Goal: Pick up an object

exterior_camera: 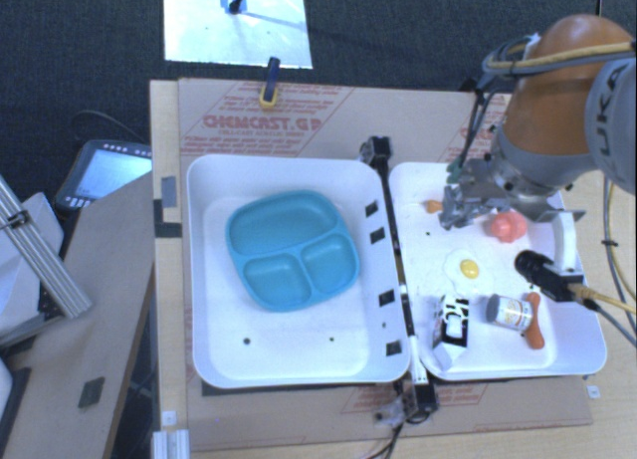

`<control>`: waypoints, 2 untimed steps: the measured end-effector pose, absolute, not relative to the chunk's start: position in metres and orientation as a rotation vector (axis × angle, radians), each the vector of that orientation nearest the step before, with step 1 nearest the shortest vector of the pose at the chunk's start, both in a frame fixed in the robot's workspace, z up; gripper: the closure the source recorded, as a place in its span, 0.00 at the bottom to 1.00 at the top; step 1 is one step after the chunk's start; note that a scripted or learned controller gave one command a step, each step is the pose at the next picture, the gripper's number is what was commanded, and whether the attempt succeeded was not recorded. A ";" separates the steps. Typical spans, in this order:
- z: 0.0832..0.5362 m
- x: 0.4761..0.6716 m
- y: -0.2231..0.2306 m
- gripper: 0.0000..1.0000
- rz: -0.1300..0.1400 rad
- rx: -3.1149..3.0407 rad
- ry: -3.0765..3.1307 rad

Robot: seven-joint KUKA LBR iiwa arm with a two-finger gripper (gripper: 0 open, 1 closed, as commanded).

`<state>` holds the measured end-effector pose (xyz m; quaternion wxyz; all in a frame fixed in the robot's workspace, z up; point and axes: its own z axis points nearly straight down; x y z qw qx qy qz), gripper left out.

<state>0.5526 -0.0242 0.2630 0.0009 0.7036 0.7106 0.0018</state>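
**Nothing lifted yet**

The metal end effector (460,206) hangs low in the right white bin (587,347), beside the pink lumpy toy (508,227) (grip state: cannot tell). Grasping and lifting remain, I judge.

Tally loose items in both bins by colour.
Blue: 1, divided plate
White/yellow: 1, toy fried egg
Pink: 1, lump
Orange: 2, carrot-like stick, small piece
Black/white: 1, carton
Silver: 1, labelled can
Total: 7
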 end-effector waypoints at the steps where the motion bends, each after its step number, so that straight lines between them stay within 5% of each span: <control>1: 0.253 0.581 0.029 1.00 0.005 2.210 2.231; 2: 0.244 0.603 0.086 1.00 0.005 2.210 2.232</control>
